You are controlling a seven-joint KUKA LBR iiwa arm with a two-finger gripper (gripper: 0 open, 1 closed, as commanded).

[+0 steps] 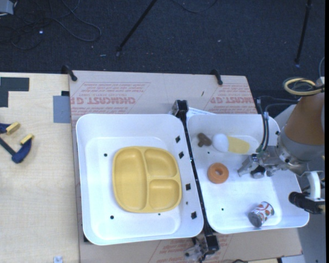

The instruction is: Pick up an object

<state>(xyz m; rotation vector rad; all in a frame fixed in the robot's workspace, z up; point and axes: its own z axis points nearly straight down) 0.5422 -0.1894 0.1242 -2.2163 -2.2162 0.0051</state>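
Whether the jaws are released or clenched cannot be told from this view; nothing is seen held in the gripper point(256, 167), a small metal cluster that sits low over the right bin point(288, 223), near that bin's right wall. Behind it rises the grey arm point(301, 144) with its orange band point(310, 116), reaching in from the right.

Taking the gripper as the landmark, the orange doughnut point(217, 173) lies to its left on the bin floor, near but apart from it. Up and to the left of the gripper lies a yellow block point(239, 145), and touching that block's left end is a white egg-like ball point(221, 142). Just left of the ball sits a small brown piece point(203, 140). Well below the gripper, toward the bin's near edge, a crushed can point(261, 213) with red markings lies on its side.

Far to the left of the gripper, past the black divider clips, the left bin point(93, 147) holds a yellow compartment tray point(146, 178) lying flat. Farther left again, on the wooden bench point(33, 201), rest blue clamps point(13, 141).
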